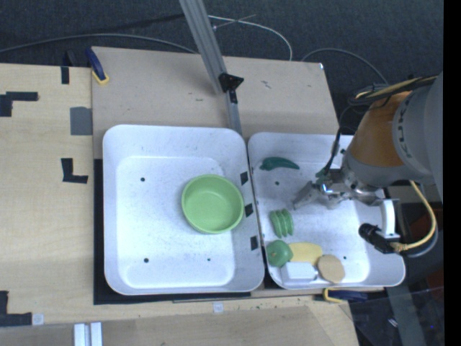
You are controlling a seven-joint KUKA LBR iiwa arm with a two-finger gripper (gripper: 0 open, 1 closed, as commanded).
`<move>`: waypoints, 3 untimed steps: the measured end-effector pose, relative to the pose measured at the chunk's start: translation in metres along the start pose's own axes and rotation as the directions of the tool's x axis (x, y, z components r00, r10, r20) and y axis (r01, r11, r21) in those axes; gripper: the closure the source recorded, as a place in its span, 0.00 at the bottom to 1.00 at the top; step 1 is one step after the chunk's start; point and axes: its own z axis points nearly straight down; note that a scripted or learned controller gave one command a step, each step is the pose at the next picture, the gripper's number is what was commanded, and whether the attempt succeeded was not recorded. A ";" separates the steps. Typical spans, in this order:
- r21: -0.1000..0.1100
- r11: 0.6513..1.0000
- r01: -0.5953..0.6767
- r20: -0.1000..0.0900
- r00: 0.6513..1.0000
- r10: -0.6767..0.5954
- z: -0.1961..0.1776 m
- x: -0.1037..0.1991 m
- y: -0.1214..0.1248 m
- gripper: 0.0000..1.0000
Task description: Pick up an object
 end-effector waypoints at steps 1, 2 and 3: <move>-0.004 1.000 0.001 0.000 1.000 -0.001 -0.013 0.000 0.001 1.00; -0.011 1.000 0.000 0.002 1.000 0.000 -0.076 -0.002 -0.001 1.00; -0.014 1.000 0.001 0.003 1.000 0.000 -0.138 -0.006 0.002 1.00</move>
